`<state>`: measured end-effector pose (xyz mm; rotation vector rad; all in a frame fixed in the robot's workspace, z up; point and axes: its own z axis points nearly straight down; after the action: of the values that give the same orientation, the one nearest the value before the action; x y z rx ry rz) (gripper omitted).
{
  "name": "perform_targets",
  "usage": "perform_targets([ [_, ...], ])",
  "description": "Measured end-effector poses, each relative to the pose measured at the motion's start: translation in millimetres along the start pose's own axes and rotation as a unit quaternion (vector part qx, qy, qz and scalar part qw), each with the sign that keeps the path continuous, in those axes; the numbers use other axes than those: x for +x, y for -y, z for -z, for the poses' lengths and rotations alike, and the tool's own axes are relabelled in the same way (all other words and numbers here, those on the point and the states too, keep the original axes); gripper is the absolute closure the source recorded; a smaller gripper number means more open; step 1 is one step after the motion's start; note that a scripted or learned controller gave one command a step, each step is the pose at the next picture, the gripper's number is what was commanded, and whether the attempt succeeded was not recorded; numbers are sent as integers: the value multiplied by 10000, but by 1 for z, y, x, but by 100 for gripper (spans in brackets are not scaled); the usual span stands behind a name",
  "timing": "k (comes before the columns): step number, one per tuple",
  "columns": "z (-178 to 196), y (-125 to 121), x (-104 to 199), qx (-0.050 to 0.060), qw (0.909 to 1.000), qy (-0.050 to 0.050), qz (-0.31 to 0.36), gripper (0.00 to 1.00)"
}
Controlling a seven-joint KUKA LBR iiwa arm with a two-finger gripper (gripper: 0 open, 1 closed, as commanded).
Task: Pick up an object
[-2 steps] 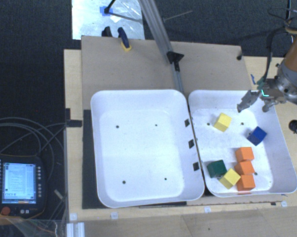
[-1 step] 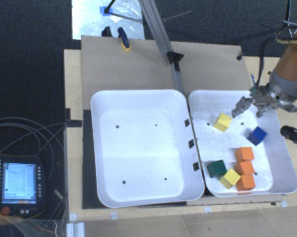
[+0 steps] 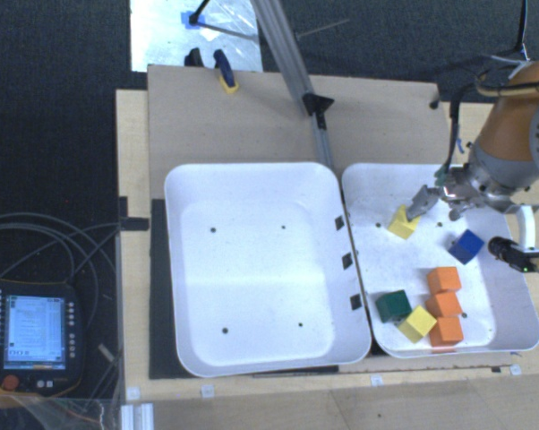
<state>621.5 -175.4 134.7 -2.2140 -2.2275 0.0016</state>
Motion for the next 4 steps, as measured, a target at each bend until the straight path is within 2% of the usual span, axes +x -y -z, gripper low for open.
perform_targets([
  [1,-21,-5,1,-52,10000,-16,0,0],
  [2,-7,-7,0,-96,10000,6,15,100],
  [3,47,1,2,-44,10000,10,-5,100],
  [4,91,-1,1,-42,10000,9,-3,100],
])
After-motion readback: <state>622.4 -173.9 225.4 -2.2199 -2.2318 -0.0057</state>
